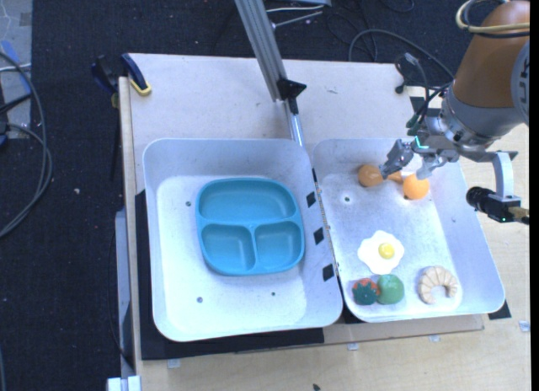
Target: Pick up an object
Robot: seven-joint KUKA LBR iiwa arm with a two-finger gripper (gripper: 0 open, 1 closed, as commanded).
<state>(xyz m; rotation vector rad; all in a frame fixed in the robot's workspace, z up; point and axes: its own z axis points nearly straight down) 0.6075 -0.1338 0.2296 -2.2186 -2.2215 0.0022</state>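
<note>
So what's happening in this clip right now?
A robot arm reaches in over the right bin, its gripper low between two orange toy foods at the far end. Nothing is visibly lifted yet. A fried egg, a green vegetable piece and a shrimp lie nearer the front. The left bin holds a blue divided plate.

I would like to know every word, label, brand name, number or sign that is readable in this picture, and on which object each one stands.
There is no readable text in this picture.
Blue tray in the left bin: plain, no print.
Toy foods in the right bin, such as the fried egg: no marks.
Black tabs between the bins: too small to tell whether they carry writing.
</note>
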